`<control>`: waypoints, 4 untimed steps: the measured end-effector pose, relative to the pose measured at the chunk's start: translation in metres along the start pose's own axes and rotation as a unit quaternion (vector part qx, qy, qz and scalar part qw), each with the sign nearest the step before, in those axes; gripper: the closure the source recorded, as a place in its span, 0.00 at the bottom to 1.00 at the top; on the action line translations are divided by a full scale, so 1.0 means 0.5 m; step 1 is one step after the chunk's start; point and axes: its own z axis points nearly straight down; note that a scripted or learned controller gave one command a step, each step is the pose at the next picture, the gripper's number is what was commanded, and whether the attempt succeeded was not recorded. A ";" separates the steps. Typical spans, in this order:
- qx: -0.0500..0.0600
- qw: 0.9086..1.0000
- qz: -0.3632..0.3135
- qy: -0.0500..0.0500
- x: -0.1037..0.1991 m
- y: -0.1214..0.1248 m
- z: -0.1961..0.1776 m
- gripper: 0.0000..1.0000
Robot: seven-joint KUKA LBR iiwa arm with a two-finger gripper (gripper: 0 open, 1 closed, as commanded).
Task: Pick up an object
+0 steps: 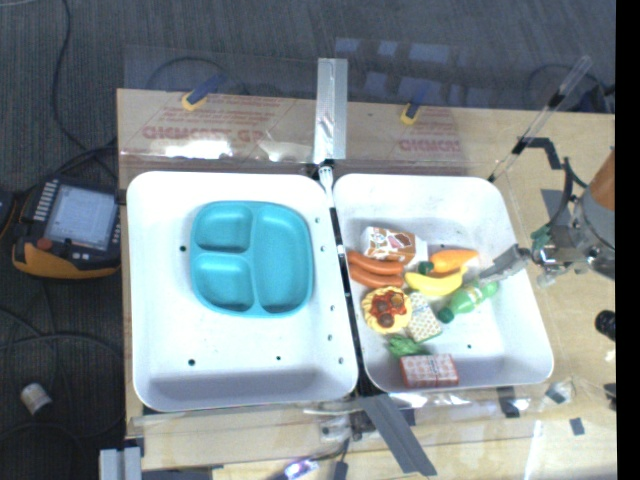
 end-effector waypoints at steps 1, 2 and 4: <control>0.001 1.000 -0.011 -0.001 0.048 0.073 0.161 0.00; -0.007 0.999 -0.043 -0.004 0.059 0.211 0.265 0.00; 0.000 0.998 0.061 -0.002 0.099 0.201 0.052 1.00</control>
